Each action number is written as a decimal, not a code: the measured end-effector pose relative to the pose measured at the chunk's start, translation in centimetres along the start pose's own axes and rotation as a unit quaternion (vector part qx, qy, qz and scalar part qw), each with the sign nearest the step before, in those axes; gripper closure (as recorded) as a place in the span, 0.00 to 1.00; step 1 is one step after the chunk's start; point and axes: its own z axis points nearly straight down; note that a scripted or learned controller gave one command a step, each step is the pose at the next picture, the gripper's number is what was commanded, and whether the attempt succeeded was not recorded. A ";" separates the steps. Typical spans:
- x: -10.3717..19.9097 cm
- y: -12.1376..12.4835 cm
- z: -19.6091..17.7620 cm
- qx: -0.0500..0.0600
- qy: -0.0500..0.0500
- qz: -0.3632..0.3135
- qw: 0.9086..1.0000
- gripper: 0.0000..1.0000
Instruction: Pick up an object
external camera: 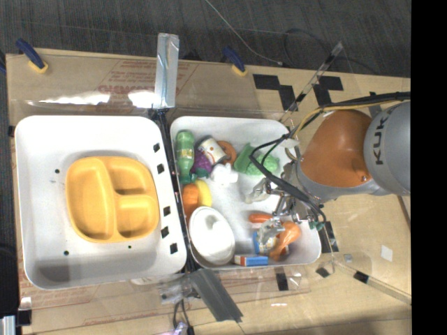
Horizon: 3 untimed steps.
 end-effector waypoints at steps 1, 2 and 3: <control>-2.6 -0.2 0.0 0.000 0.000 -0.021 1.000 0.00; 0.6 0.1 0.0 0.001 -0.003 0.030 1.000 0.00; -1.6 -0.1 0.0 0.000 0.000 0.008 1.000 0.00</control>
